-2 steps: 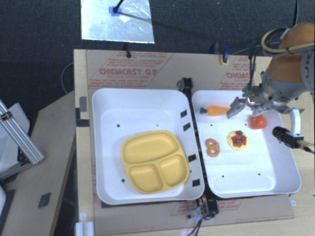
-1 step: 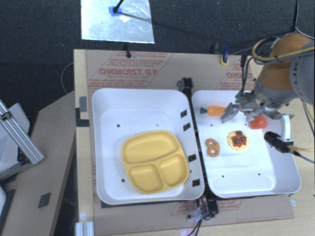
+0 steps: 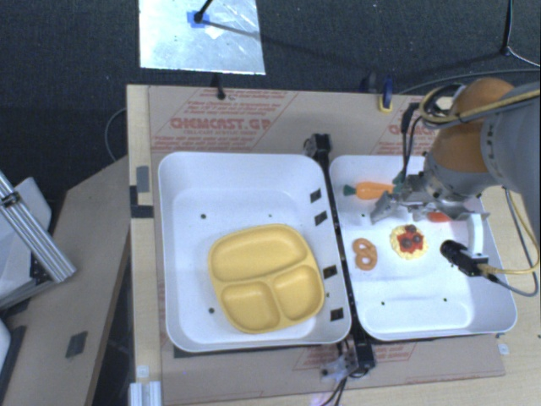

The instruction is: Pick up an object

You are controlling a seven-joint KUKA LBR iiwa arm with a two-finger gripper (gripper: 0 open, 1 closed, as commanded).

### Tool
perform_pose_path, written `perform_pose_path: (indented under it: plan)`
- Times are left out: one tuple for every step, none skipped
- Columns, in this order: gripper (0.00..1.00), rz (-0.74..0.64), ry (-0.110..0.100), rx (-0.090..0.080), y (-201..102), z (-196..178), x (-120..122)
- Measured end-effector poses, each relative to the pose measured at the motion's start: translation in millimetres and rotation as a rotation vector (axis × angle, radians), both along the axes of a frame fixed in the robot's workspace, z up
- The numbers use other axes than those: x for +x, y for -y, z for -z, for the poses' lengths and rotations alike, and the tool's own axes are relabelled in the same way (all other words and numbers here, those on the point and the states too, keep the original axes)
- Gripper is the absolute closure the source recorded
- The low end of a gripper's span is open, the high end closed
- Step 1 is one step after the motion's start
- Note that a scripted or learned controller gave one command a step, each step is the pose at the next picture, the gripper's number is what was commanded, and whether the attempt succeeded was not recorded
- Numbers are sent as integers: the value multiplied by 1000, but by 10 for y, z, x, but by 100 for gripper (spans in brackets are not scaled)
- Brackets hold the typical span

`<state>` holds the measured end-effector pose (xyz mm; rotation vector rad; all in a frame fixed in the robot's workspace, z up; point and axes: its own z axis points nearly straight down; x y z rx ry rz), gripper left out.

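Camera view: carrot point(image 3: 372, 190) just left of jaws point(image 3: 396, 206).

I look down at a slant on a pale wooden surface point(image 3: 101, 218) set against dark carpet. A tan cardboard sheet point(image 3: 228, 117) printed with red lettering lies flat on it. Two shallow white bins sit on the cardboard side by side, their inner walls touching: the left bin point(image 3: 182, 227) and the right bin point(image 3: 448, 311). A black strip with small clips point(image 3: 331, 227) runs along the seam between them. Beyond the surface's far edge, a shiny metal plate point(image 3: 201, 25) rests on the carpet.
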<state>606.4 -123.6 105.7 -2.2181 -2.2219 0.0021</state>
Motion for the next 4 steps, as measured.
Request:
perform_pose_path:
  plan:
    - [0, 0, 3, -1, -3, 217, 7]
    - [100, 1, 7, -2, 0, 96, 19]
    - [100, -3, 11, -2, 17, -543, 88]
    - [100, -3, 11, -3, 54, -1168, 42]
